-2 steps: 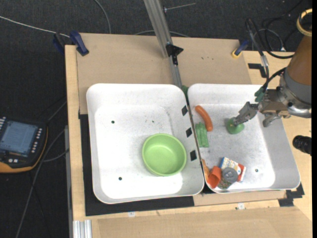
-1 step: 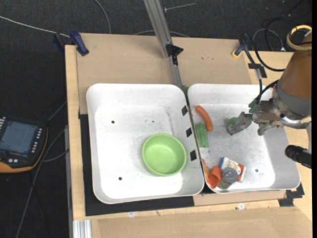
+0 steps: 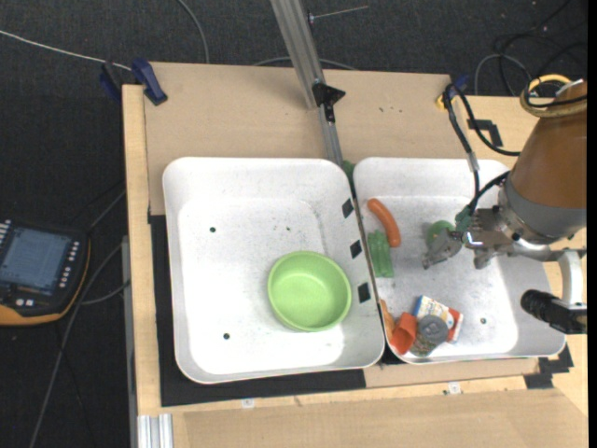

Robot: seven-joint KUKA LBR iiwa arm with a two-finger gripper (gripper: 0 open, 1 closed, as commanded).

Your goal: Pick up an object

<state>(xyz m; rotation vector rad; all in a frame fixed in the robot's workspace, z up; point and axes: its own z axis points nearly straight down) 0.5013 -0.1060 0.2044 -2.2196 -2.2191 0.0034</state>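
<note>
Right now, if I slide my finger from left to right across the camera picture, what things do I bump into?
Handheld screen → green bowl → green block → orange hot dog → gripper

Single fixed view, set high above the bench (image 3: 280, 110) and tilted down at a slant. Takes in both white bins whole: left bin (image 3: 201, 203) and right bin (image 3: 485, 329) side by side at centre. Far enough back to catch dark floor beyond the far edge and at left. Arm (image 3: 550, 175) enters from right.
</note>
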